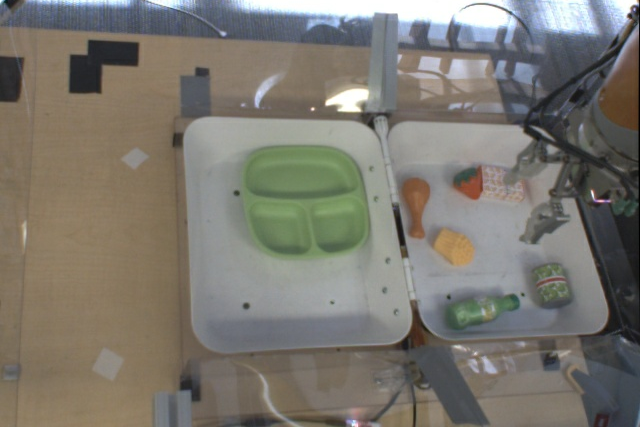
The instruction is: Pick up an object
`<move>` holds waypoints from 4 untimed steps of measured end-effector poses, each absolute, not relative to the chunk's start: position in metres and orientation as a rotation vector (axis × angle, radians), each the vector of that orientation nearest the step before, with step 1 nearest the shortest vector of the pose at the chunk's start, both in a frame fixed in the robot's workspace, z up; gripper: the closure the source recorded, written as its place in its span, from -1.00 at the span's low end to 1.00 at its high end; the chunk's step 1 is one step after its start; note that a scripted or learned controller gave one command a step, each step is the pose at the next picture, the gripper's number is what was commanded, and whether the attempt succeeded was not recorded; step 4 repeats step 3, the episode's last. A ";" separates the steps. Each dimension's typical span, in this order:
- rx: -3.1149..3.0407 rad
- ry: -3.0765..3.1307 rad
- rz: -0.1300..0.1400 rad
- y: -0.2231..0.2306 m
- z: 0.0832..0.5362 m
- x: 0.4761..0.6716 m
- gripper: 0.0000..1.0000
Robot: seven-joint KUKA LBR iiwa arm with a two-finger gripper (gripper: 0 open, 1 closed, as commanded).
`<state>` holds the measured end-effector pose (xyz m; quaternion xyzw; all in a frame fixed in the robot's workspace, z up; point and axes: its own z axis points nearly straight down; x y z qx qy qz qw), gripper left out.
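Note:
The right bin [590, 320] holds several toy foods. An orange drumstick [416, 205] lies at its left side, and a red-and-white strawberry cake slice [488, 183] sits near the back. A yellow corn piece [453, 246] rests in the middle. A green bottle [481, 309] lies on its side at the front, with a small green can [551, 284] to its right. My gripper [535, 193] hangs over the bin's right half, just right of the cake slice. It is open, fingers spread wide apart with nothing between them.
The left bin [215, 315] carries a green divided plate [304, 200]. A metal divider post [383, 65] stands behind the seam between the bins. Cables [560, 95] trail from the arm at the right edge.

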<state>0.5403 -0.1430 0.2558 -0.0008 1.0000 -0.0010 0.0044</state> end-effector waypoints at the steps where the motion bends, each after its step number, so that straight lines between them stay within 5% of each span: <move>1: 0.233 3.137 0.004 -0.113 0.098 0.569 -1.00; 2: 0.223 3.117 -0.001 -0.114 0.117 0.575 1.00; 3: 0.371 3.104 0.007 -0.035 0.190 0.591 1.00; 4: 0.371 3.104 0.007 -0.035 0.190 0.591 1.00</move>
